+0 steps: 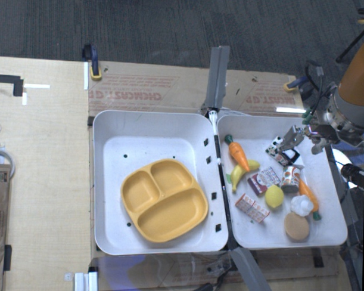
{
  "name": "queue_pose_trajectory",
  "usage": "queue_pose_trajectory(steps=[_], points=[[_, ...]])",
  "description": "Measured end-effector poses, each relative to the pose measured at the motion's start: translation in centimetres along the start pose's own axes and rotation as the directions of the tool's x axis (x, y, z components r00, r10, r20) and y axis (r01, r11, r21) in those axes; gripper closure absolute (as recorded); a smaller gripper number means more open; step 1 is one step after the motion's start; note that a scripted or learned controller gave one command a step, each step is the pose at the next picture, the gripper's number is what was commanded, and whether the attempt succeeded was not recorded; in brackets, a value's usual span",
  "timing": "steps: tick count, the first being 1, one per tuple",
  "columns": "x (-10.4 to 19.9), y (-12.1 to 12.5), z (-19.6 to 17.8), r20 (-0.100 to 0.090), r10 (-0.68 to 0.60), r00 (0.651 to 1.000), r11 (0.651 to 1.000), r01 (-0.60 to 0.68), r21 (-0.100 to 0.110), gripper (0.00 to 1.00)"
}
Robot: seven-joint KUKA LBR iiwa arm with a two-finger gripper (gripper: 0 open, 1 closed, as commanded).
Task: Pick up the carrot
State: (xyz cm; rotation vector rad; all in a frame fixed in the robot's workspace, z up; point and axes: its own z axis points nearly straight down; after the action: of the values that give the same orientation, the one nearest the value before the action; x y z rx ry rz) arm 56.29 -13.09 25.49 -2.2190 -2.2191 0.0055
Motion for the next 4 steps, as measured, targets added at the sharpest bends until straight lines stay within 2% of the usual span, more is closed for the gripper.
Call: queue_pose_trajectory(steps=[1,2,3,4], points=[[-0.1,0.0,-0.7,0.0,0.0,1.0,1.0,0.0,0.004,1.0],[3.4,2.3,13.8,0.0,0.273,0.962,0.962,-0.273,0.002,1.0],[1.3,3.9,16.5,0.0,0.086,0.996,0.996,-0.086,-0.001,1.0],[1.2,3.9,15.8,0.0,0.09,0.996,0.996,-0.09,0.002,1.0]])
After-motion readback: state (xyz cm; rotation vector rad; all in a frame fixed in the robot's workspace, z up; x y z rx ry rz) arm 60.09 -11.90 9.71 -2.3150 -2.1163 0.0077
